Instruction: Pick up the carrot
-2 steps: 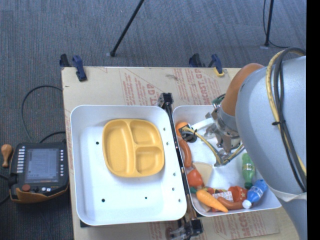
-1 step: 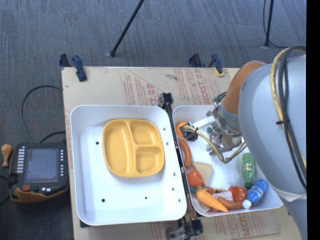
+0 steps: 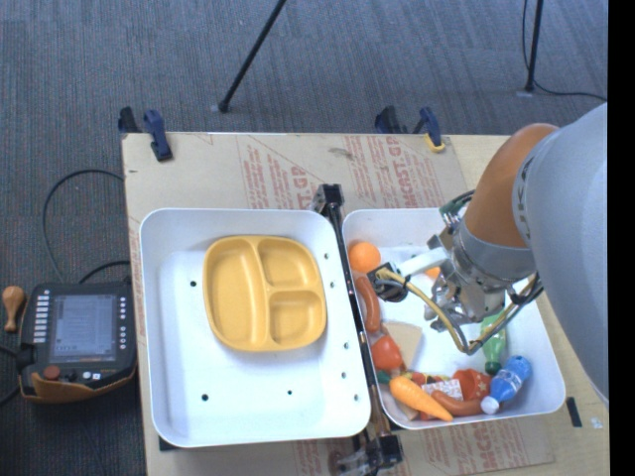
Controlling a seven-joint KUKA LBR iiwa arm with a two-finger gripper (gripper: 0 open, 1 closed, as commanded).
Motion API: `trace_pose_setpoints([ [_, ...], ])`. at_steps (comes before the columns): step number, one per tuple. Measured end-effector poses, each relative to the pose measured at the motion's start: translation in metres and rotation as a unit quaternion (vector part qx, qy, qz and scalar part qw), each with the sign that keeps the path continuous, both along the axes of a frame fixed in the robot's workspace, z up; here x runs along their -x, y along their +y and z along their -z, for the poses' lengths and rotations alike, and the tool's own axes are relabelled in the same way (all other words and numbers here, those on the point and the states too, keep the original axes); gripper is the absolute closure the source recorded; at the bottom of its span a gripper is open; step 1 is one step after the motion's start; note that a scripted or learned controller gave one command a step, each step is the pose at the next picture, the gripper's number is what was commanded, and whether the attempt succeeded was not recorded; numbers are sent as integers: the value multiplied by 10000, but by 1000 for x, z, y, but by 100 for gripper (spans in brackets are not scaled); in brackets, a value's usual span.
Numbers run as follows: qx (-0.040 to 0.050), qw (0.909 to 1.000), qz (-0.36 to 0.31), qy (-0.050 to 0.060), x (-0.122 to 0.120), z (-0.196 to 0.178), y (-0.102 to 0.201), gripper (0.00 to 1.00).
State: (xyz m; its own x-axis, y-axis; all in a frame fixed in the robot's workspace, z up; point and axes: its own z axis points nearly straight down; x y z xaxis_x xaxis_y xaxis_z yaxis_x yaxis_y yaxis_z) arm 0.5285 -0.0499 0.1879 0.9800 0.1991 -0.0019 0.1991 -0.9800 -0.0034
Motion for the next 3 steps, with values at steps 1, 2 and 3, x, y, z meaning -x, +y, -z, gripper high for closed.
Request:
trace_pose_setpoints([
  [1, 5, 10000, 7, -2, -34, -49, 3, 100],
  [2, 2, 9999, -171, 19, 54, 1, 50, 100],
  [3, 1, 9980, -630, 14, 54, 1, 79, 100],
])
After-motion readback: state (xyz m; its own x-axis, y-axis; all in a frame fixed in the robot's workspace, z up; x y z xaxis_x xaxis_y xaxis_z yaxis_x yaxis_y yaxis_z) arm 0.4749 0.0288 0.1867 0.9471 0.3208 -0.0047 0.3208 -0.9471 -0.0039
